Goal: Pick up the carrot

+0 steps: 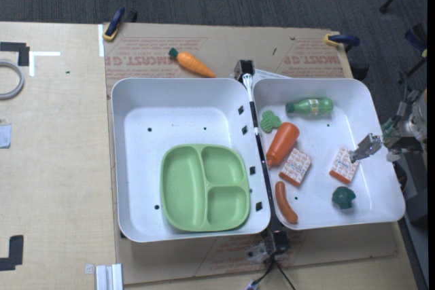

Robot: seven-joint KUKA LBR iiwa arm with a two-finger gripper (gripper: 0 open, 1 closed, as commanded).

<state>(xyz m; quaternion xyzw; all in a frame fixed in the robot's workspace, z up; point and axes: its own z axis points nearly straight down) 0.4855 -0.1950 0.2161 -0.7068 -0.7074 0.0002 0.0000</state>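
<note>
A green plate (pixel 204 187) is seen in the left bin (pixel 129 166). The carrot (pixel 193 63) lies outside the bins, on the cardboard (pixel 149 54) just behind the left bin's back rim. The right bin (pixel 380 200) is filled with toy food. The gripper (pixel 367 146) hangs over that bin's right side, well apart from the carrot. A long reach left and back is needed, then a grab across the carrot's thick middle. The arm is cut off at the right edge. It cannot be told if the fingers are apart or together.
</note>
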